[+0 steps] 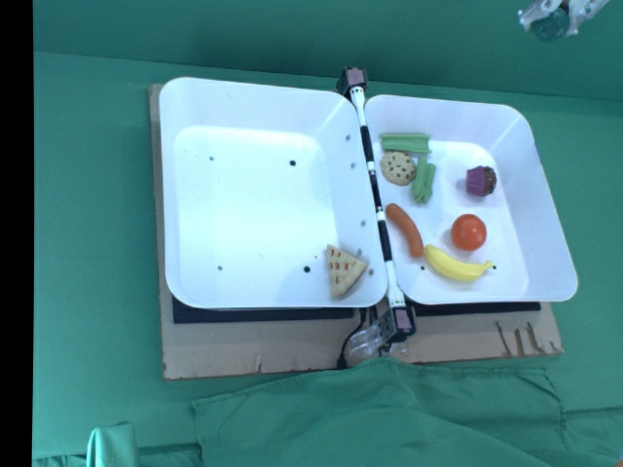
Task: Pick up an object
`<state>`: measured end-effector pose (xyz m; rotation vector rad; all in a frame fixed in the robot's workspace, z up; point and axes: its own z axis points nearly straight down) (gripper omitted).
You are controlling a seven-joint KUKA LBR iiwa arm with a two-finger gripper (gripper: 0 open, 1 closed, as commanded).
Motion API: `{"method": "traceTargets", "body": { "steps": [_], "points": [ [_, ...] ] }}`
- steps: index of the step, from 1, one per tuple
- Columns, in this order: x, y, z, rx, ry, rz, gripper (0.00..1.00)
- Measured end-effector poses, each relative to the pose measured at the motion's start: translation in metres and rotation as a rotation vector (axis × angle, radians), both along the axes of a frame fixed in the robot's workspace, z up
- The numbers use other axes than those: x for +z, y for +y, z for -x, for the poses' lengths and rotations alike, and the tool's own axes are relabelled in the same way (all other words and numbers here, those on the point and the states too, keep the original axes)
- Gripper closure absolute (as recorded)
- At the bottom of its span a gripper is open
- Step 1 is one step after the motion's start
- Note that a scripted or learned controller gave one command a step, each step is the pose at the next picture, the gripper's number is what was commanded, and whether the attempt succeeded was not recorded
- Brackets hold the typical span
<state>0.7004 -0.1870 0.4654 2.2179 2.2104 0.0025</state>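
The tool (pixel 568 0) hangs high at the far right corner, beyond the right bin (pixel 545 217); I cannot tell its state. A round red tomato (pixel 468 232) lies in that bin, just above a yellow banana (pixel 456 265).

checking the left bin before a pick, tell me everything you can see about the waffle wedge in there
The waffle wedge is a tan, triangular piece with a grid of small squares on its top face and paler edges; it looks like toy plastic. It lies flat in the left bin, in the near right corner by the divider, touching no other item and intact.
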Motion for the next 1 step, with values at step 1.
{"method": "traceTargets", "body": {
  "steps": [1],
  "points": [
    [-0.0081,0.0003,0.0007,0.0,0.005,-0.002,1.0]
  ]
}}
